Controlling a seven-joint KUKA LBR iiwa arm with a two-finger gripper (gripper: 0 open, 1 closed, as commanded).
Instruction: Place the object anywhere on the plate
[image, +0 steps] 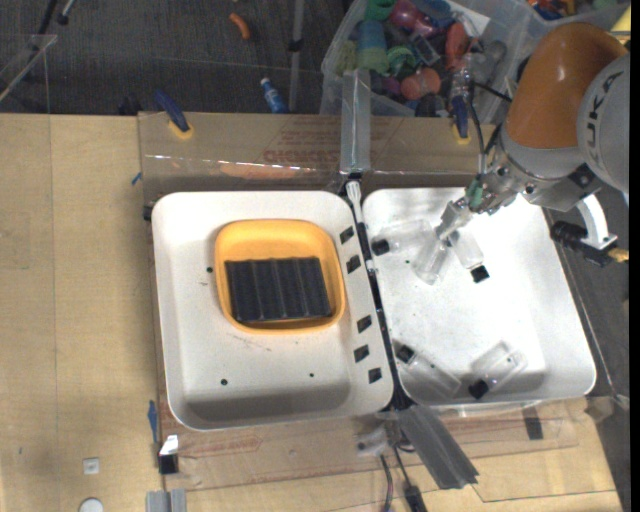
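A black ridged rectangular object (278, 290) lies flat in the middle of the orange-yellow plate (272, 233), which sits in the left bin (190, 330). My gripper (455, 266) hangs over the back half of the right bin (560, 330), well to the right of the plate. Its clear fingers (433, 258) are spread apart, and nothing shows between them. One finger ends in a small black tip (480, 272). The orange band of the arm (560, 80) is at the upper right.
Several black clips (362, 322) line the divider between the bins. A clear piece with a black end (494, 366) lies near the right bin's front wall. A crate of coloured toys (420, 40) stands behind the bins.
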